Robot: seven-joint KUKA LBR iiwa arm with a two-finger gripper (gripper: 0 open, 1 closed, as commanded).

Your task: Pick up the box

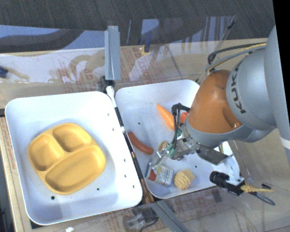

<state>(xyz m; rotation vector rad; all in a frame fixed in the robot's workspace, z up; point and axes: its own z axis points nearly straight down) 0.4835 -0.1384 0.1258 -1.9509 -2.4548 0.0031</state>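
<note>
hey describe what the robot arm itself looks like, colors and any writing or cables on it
The arm is bulky, rounded and light grey, with a glossy orange band above the wrist. Black KUKA lettering runs along the grey shell beside the orange. Thin dark cables loop from its upper side. The end effector is a small metal assembly with thin wiring, too cluttered to make out in detail.

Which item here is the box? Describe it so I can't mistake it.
Look in the right bin, near its front edge. The box lies tilted just left of the corn piece, below the sausage. It alone is flat-sided and printed, whitish with red.
</note>
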